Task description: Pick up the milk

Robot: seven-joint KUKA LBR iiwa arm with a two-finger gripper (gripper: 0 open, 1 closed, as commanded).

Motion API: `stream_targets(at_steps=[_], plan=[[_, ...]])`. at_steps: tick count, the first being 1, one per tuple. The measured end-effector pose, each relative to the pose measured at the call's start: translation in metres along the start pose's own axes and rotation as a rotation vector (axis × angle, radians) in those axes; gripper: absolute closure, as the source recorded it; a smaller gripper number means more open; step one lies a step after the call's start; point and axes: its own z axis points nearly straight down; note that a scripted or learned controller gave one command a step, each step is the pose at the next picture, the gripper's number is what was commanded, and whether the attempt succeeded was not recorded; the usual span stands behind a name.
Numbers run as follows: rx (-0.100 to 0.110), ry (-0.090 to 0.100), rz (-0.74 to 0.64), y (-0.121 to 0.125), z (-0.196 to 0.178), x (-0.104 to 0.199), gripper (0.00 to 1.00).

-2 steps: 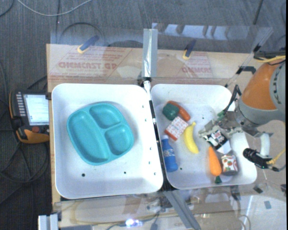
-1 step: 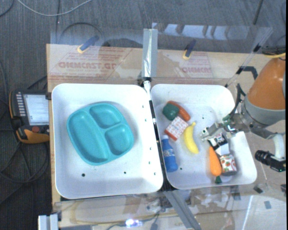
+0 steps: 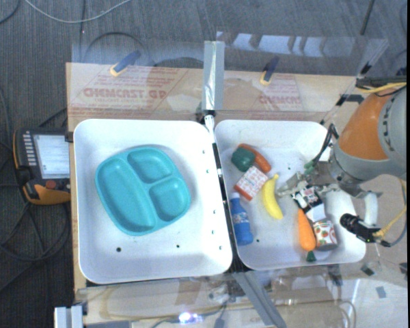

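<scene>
A small white carton with red and green print, which looks like the milk [image 3: 324, 234], lies near the front right corner of the right bin [image 3: 287, 132]. My gripper [image 3: 305, 191] hangs over the right part of that bin, just behind and to the left of the carton. It is between the banana [image 3: 272, 197] and the bin's right wall. A small black-and-white part sits right under the gripper, and I cannot tell what it is. The grey arm with its orange band [image 3: 369, 130] comes in from the right.
An orange carrot [image 3: 306, 231] lies right next to the carton, on its left. A red-and-white box [image 3: 251, 182], a blue bottle [image 3: 241, 219] and a green and orange toy [image 3: 248, 158] sit in the bin's left half. The left bin [image 3: 89, 251] holds a turquoise divided plate [image 3: 145, 188].
</scene>
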Motion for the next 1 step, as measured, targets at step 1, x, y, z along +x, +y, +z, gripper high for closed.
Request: stream_targets(at_steps=[1], plan=[[-0.006, -0.009, 0.002, 0.0006, -0.0097, -0.0038, 1.0]])
